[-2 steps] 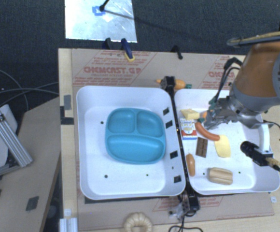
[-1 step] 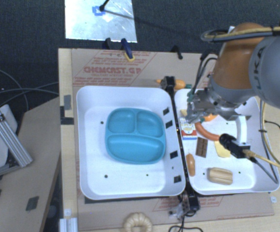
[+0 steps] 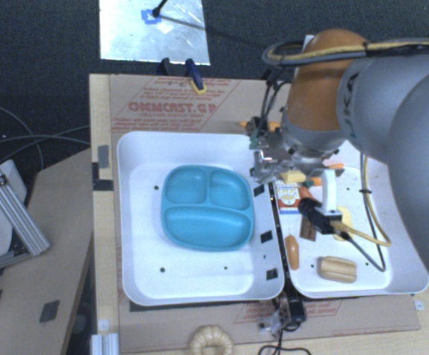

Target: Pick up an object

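Nothing looks lifted yet: the jaws [image 3: 268, 161], their spread hidden, hang just above the small packet [image 3: 287, 194].

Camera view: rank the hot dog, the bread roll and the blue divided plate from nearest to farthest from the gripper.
Gripper sits over the divider between the bins.
1. Blue divided plate, in the left bin, just beside the gripper.
2. Hot dog, right bin, against the divider.
3. Bread roll, right bin, toward the front edge.
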`<state>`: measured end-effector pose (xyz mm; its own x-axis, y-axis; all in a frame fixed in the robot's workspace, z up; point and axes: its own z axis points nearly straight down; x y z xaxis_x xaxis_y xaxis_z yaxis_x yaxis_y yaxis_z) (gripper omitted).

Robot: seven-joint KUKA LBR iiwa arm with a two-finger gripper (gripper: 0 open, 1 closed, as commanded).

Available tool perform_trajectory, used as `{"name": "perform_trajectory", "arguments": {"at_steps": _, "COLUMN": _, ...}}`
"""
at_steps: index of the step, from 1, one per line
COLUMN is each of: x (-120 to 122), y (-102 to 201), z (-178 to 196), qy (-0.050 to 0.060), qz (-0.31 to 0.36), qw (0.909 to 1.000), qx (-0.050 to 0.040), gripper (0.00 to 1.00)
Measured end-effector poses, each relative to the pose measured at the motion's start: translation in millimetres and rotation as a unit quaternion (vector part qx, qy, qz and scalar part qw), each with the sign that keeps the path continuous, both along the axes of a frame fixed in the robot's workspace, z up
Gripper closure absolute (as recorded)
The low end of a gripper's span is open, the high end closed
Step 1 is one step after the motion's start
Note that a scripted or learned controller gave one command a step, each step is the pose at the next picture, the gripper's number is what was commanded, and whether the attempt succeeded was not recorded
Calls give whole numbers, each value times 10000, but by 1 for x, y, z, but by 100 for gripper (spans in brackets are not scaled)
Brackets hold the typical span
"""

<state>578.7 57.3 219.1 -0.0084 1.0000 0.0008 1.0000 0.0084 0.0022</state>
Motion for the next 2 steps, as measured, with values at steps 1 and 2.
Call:
{"name": "perform_trajectory", "arguments": {"at_steps": 1, "x": -7, "y": -7, "z": 10, "qy": 3, "qz": -33, "qw": 10000, "qx": 0, "gripper": 100}}
{"name": "perform_trajectory", "arguments": {"at_steps": 2, "x": -14, "y": 6, "z": 3, "qy": 7, "qz": -19, "qw": 10000, "qx": -5, "gripper": 100}}
